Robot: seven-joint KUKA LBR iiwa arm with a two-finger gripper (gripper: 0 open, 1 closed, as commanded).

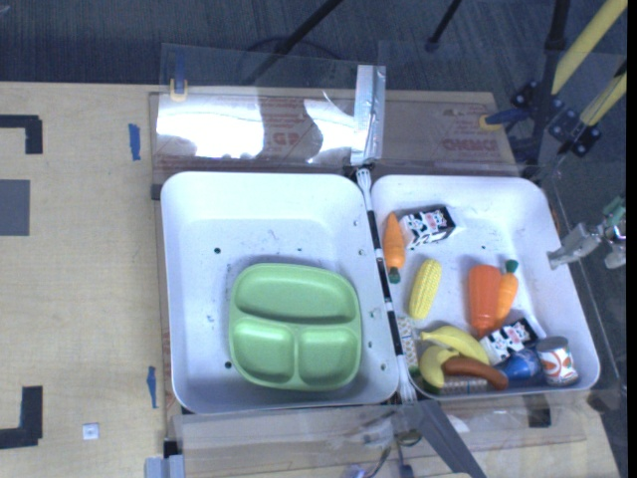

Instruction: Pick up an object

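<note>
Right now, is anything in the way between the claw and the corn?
Nothing visible blocks it. The claw sits at the right edge of the right bin. The corn lies on bare floor, uncovered. The big carrot lies between them, low on the floor.

A green tray (295,325) with three compartments is seen lying in the left bin (199,207). The desk (70,267) is marked with black tape, and possibly a clear panel (269,108) stands behind the bins.

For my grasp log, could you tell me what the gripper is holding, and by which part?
Nothing is held: the gripper sits at the right bin's edge, apart from the toys.
</note>
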